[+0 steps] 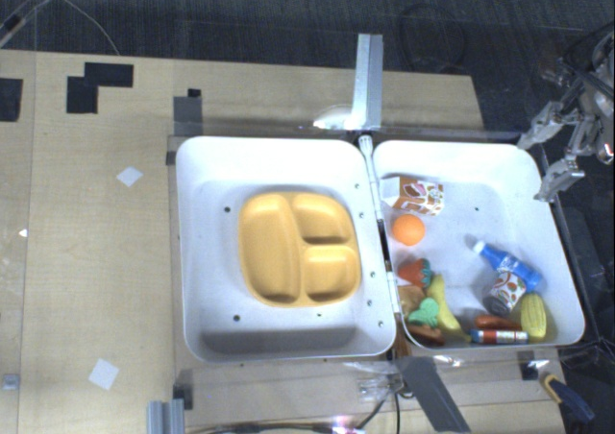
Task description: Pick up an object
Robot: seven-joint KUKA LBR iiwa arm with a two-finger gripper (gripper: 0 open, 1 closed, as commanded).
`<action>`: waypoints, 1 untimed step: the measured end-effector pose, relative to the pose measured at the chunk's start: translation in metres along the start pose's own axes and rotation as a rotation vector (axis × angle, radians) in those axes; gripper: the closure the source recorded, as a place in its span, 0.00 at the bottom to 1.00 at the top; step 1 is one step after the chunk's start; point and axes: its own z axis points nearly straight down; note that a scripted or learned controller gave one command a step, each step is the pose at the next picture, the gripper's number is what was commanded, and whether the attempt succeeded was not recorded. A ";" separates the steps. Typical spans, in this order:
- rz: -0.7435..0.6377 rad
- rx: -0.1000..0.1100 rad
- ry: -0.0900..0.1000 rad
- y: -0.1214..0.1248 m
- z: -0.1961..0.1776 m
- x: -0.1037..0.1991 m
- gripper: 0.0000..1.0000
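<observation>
My gripper (536, 168) hangs over the far right corner of the right bin (480, 158). Its two metal fingers (554, 178) are spread open and hold nothing. Lower in that bin lie an orange ball (409, 229), a brown-and-white packet (420, 196), a blue bottle (504, 262), a small can (502, 296) and a yellow corn cob (533, 316). Red and yellow toy foods (429, 304) are heaped in the near left corner. All of these lie well away from the gripper.
The left bin (207, 230) holds a yellow divided tray (296, 247). A metal post (369, 77) stands at the far end of the wall between the bins. The wooden bench (86, 259) stretches out to the left.
</observation>
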 end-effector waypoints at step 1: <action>-0.182 -0.004 0.008 0.021 0.126 0.061 0.00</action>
